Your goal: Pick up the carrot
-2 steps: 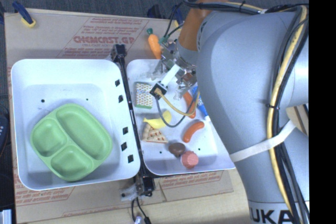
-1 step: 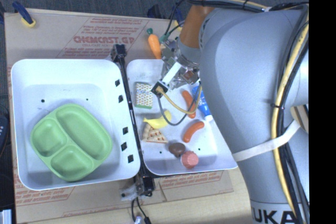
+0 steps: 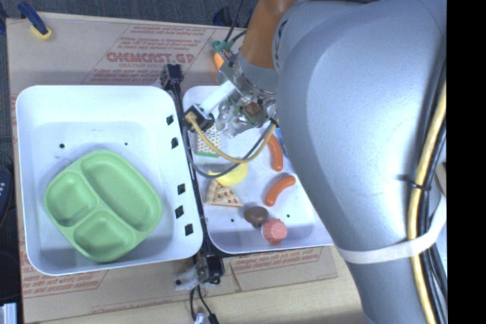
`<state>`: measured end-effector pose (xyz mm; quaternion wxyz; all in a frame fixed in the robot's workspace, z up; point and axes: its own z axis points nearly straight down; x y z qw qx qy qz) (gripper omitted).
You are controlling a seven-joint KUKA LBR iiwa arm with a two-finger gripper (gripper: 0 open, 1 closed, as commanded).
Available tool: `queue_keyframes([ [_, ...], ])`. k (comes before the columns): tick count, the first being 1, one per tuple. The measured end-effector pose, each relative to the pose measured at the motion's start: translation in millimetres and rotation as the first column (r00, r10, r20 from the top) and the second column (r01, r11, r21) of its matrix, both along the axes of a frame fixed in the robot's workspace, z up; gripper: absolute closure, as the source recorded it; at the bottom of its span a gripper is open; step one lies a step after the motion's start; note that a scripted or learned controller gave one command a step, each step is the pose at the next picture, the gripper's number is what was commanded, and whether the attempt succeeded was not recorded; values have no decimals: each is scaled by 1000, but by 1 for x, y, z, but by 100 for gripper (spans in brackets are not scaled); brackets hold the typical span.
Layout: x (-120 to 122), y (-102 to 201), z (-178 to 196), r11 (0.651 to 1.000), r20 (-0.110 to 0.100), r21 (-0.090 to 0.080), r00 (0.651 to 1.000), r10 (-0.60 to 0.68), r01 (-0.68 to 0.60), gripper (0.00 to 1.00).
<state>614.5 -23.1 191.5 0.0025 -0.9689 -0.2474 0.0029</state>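
Two bins (image 3: 30, 163); one green plate (image 3: 102, 205); perhaps two carrots (image 3: 278, 188); jaws' (image 3: 235, 111) spread unreadable.

Robotics lab bench: grey industrial arm (image 3: 364, 125) with exposed cabling, two white bins (image 3: 30, 163) on printed cardboard sheeting (image 3: 144, 53), toy food items (image 3: 275, 230), carpeted floor beyond.
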Motion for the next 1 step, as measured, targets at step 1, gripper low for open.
queue_keyframes([
  [1, -23, -45, 93, 960, 5, -2, 960, 280, -280, 100],
])
